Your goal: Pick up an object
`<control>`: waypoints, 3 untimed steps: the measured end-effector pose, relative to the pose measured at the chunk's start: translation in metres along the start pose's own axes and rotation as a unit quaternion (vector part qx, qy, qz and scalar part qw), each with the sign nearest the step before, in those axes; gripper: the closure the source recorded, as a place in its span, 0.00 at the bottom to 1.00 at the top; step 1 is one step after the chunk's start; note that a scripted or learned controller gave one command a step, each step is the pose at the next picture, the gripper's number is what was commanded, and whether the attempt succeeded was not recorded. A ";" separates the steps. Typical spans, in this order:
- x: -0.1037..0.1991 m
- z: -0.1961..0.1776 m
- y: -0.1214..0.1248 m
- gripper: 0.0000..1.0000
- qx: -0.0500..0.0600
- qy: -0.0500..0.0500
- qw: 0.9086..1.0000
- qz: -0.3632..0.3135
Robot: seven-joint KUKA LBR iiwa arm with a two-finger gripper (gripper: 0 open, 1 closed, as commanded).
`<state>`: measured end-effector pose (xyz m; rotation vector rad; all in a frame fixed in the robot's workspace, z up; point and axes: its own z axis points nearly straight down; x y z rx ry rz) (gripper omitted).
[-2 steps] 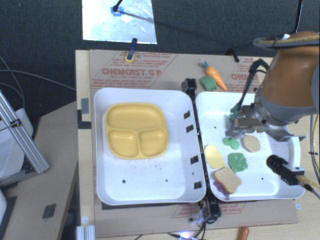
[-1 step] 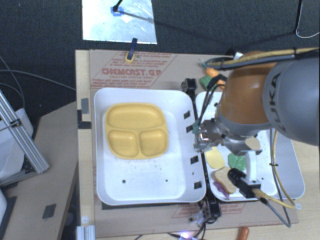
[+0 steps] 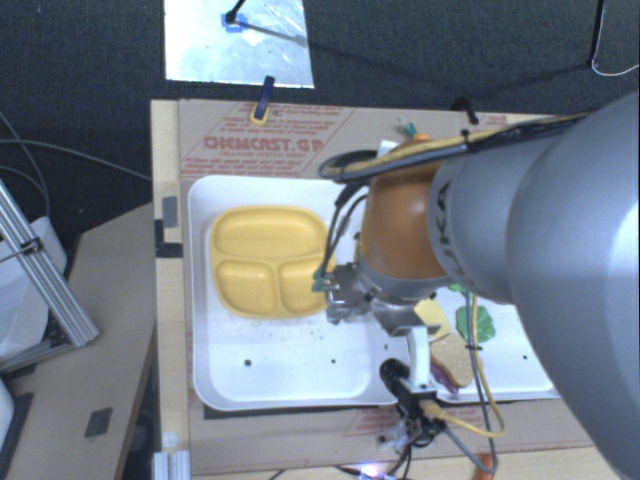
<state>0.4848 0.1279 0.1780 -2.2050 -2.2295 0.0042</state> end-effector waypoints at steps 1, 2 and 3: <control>0.000 0.098 0.002 1.00 -0.003 -0.001 1.000 0.005; 0.000 0.094 0.002 0.00 -0.003 -0.001 1.000 0.006; 0.080 0.096 0.049 0.00 0.005 -0.004 1.000 0.003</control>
